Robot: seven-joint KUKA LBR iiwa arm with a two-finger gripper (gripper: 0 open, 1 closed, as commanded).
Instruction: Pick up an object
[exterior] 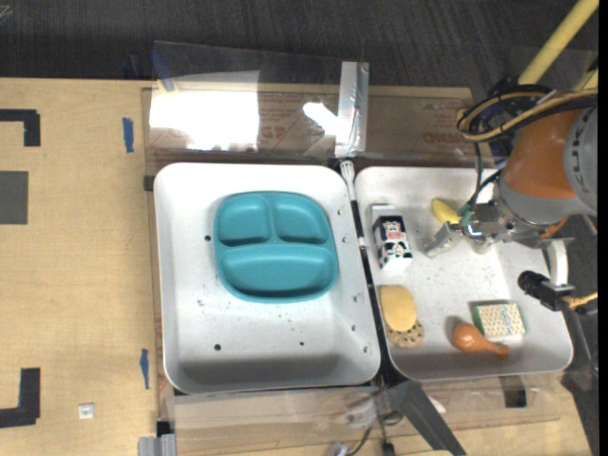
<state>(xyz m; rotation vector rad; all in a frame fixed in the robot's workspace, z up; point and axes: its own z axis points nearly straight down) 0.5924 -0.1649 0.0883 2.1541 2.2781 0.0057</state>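
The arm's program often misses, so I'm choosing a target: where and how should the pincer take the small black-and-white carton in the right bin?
Take the black-and-white carton across its two long sides, coming straight down from above. It lies flat with its long axis running up and down the view. Its left side sits close to the right bin wall, so finger room there looks tight.

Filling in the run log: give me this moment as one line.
hand low in right bin | beside yellow object | nothing seen held | teal tray in left bin | pick not yet done
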